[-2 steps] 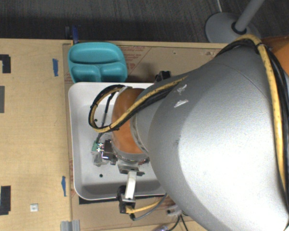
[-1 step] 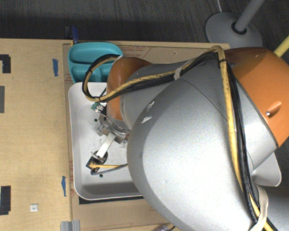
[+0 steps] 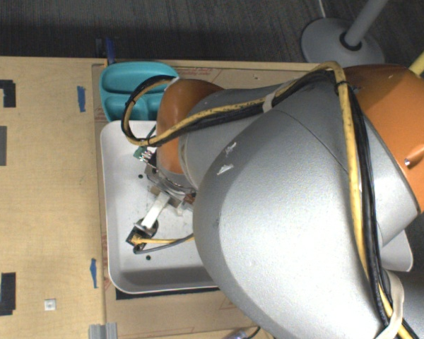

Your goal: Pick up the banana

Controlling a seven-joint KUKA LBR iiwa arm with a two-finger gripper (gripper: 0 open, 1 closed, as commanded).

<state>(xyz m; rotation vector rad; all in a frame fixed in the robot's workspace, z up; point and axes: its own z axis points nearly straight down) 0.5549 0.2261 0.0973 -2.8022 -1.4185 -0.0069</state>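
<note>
Arm of grey metal [image 3: 290,217] with an orange band [image 3: 399,119] reaches in from the right and spreads over most of the shallow white plastic bin [image 3: 120,189]; the gripper [image 3: 168,189] sits over the bin floor beneath the orange wrist; whether it is released or clenched cannot be told, since the wrist covers it from above; where the banana lies cannot be told either, as the arm hides the bin to the right of the gripper; left of the gripper the white floor carries a few dark specks [image 3: 141,176]; beyond the gripper, at the bin's far end, sits a teal moulded plastic piece [image 3: 131,83]; further left lies the tan bench top [image 3: 42,189] with blue tape marks [image 3: 81,99].
</note>
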